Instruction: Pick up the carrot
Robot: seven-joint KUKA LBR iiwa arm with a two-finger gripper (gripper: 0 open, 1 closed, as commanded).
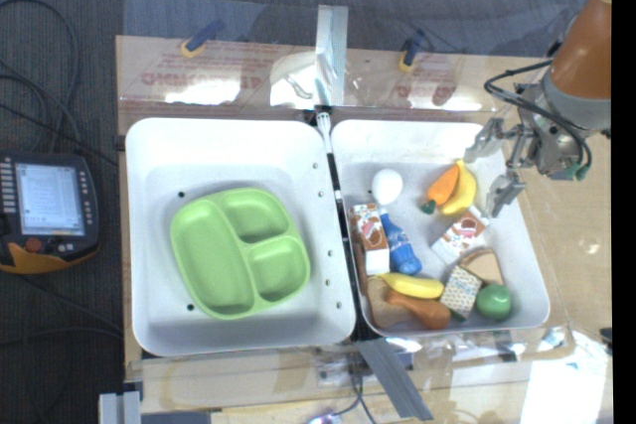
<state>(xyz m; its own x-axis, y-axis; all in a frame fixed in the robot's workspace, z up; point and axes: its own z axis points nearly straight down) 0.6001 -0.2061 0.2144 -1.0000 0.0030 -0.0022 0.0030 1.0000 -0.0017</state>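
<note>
Orange and smooth, the carrot [444, 186] is seen in the upper part of the right bin [517, 243], just beside a small yellow banana [461, 197] — the 2 are touching. Its long axis runs diagonally, the green stem end low-left and the body rising toward the upper right. The tool [497, 164] is held over the bin's right rim, its 2 grey fingers spread apart with nothing between them. A green 3-part plastic tray [240, 251] lies in the left bin [159, 164].

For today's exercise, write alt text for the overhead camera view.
A robot gripper hovers open above the right bin, beside a carrot lying among toy food. The left bin holds a green divided plate.
</note>
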